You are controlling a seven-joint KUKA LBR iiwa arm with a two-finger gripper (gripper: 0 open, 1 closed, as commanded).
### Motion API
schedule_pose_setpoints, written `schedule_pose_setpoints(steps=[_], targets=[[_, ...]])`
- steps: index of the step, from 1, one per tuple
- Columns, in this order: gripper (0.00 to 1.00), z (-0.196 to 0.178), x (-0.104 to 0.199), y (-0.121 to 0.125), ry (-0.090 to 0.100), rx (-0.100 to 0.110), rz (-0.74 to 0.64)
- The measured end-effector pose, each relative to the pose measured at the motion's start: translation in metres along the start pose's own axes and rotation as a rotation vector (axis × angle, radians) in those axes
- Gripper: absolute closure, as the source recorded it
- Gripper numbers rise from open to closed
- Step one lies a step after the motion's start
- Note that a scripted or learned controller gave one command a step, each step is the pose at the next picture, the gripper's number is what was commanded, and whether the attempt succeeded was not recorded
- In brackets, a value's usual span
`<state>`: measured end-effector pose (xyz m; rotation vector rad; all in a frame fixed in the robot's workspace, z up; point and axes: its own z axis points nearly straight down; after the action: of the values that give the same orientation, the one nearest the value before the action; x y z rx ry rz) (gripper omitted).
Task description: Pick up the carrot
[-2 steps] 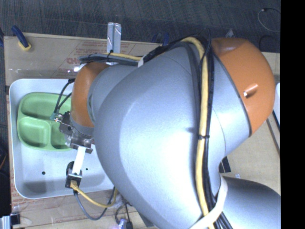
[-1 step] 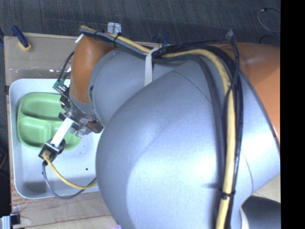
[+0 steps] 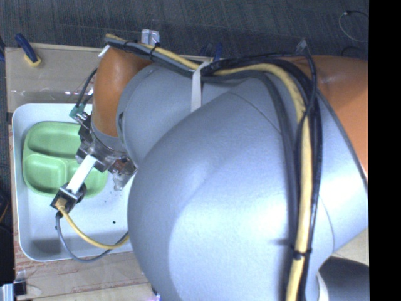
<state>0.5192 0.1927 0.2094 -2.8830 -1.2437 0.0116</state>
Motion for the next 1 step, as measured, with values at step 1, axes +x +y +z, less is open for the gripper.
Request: schedule_pose_setpoints(steps=[1], targets=[[0.0,0.1206,-0.0028,-0.0353,0.0,0.004,-0.133]])
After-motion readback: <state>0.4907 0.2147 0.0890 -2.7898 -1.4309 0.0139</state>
